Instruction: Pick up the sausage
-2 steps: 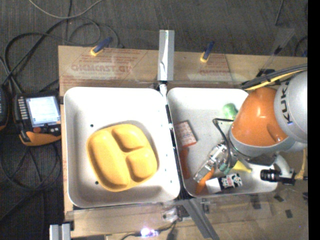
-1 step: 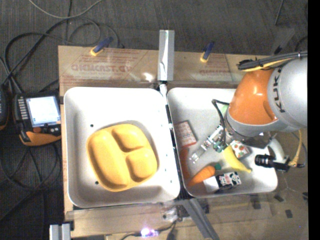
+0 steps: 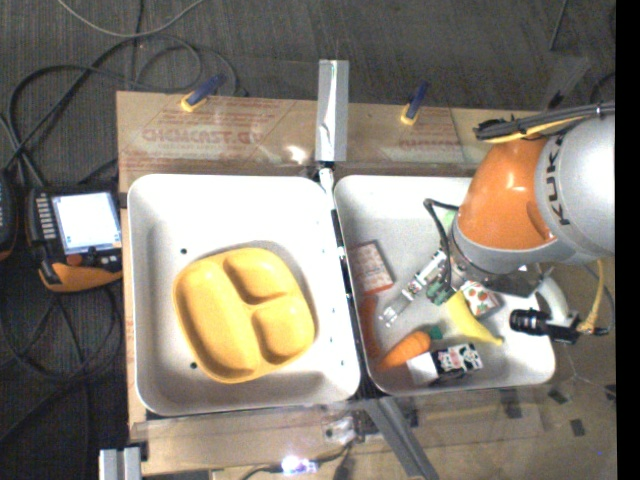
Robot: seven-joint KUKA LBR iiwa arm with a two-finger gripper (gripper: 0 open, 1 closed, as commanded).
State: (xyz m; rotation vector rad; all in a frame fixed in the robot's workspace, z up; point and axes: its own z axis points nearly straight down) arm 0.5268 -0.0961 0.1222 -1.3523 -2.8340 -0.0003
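From the overhead camera view, the right bin serves as the landmark. Along its left wall lies a reddish-brown strip that I take to be the sausage, its long axis running roughly parallel to that wall, pointing toward the bin's near edge; its shape is small and partly blurred, so this reading is tentative. The pincer hangs over the middle of the right bin, under the arm's orange band, and how far it is opened cannot be told; nothing can be seen between its tips. The sausage lies to the pincer's left and slightly nearer the bin's front edge, so the coming move likely calls for a short shift toward the left wall. A carrot sits just beside the sausage's near end, a banana right of it. "KUKA" reads on the arm's grey shell; the tabletop's board carries faint red lettering, too washed out to read.
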